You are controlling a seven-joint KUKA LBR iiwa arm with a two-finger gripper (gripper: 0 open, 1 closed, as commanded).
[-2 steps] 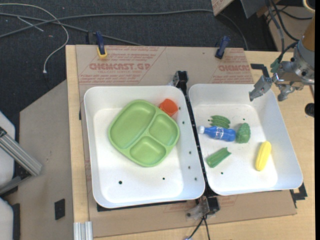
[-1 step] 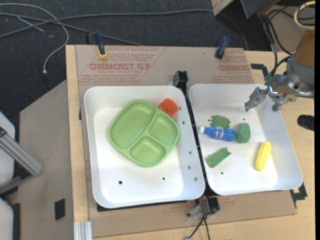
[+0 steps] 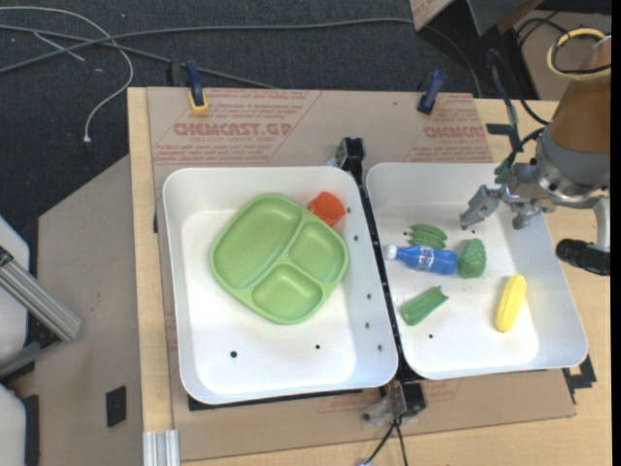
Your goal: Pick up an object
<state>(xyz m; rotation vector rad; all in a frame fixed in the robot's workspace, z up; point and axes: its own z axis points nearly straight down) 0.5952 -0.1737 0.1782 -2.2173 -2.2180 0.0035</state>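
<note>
The gripper [image 3: 499, 207] is hovering with its 2 fingers spread, holding nothing; the blue bottle [image 3: 424, 258] is lying crosswise, cap pointing left.

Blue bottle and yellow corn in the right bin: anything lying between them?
In the camera view, the green broccoli sits right beside the blue bottle, touching its end; past it, bare white bin floor runs to the yellow corn.

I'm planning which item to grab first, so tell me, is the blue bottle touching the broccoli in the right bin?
Touching. The camera view shows the blue bottle lying on its side with its right end butted against the broccoli, no white bin floor visible between them.
</note>
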